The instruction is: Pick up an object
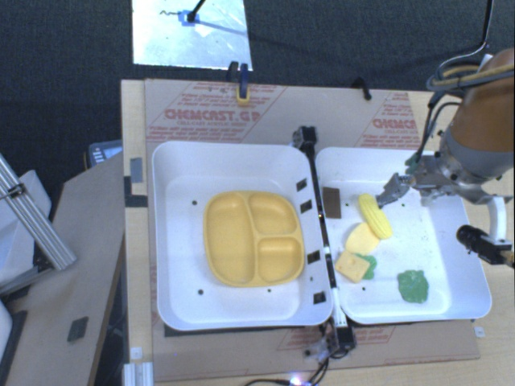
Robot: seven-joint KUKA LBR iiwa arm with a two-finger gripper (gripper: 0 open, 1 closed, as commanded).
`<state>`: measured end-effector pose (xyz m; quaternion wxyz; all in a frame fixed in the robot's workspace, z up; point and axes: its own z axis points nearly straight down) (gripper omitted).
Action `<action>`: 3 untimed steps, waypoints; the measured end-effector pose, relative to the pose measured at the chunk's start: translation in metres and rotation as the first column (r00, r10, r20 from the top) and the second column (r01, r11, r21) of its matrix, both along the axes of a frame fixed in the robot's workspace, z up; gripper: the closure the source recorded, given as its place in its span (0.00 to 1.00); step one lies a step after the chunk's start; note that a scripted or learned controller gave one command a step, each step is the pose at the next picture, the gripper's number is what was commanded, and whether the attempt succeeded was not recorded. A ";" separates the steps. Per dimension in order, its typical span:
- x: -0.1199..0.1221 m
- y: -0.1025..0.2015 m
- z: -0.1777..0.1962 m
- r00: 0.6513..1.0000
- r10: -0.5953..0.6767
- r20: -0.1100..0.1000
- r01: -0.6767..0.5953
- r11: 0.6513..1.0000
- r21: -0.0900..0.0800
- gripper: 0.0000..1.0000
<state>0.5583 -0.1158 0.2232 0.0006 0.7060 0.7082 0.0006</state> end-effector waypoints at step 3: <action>0.011 -0.089 -0.137 1.000 0.005 0.008 -0.005 1.000 -0.003 0.00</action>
